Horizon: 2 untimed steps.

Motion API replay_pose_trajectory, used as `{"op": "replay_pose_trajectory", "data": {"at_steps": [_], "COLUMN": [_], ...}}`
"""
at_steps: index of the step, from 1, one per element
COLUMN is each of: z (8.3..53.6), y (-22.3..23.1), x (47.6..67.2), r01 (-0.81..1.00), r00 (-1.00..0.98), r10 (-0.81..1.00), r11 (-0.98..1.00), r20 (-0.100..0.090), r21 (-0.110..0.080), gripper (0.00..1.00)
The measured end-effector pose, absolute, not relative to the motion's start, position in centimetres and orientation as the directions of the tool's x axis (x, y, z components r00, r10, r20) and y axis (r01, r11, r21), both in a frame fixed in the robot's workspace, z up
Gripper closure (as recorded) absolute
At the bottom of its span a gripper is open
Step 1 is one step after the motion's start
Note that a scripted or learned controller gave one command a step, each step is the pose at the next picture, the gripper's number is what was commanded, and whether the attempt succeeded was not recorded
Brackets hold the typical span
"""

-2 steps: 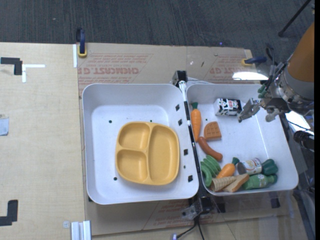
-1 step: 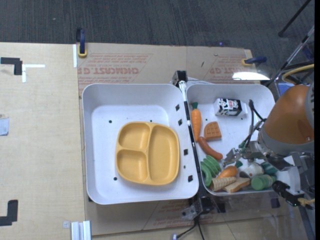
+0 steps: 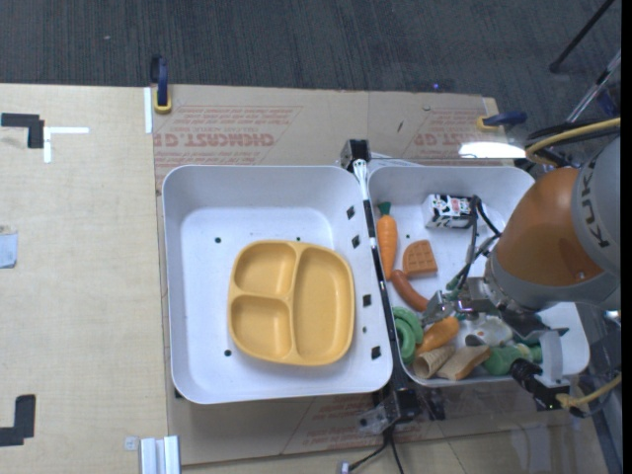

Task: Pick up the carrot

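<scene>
A yellow three-compartment plate (image 3: 292,302) is seen in the left bin (image 3: 197,363), the carrot (image 3: 387,240) is found upright along the right bin's (image 3: 513,178) left wall beside a waffle (image 3: 419,259), and the gripper (image 3: 456,309) is lowered over mixed toys, its opening undeterminable.

The flat brown cardboard sheet (image 3: 252,126) bears red print (upside down, seemingly "CHEMCAST GP"); the grey arm (image 3: 602,215) shows "KU".
</scene>
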<state>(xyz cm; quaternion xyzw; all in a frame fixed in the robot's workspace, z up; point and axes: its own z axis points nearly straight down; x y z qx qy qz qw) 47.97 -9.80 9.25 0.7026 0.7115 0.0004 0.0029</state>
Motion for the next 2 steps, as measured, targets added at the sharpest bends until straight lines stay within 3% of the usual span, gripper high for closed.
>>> {"op": "replay_pose_trajectory", "data": {"at_steps": [1, 2], "z": [10.2, 19.1], "y": [-9.8, -3.9], "x": [48.3, 50.7], "r01": [1.000, 0.990], "r00": [-0.005, -0.143], "r10": [1.000, 0.990], "r11": [0.005, 0.143], "r20": [-0.003, -0.002], "r21": [0.010, 0.001], "gripper": [1.00, 1.00]}}
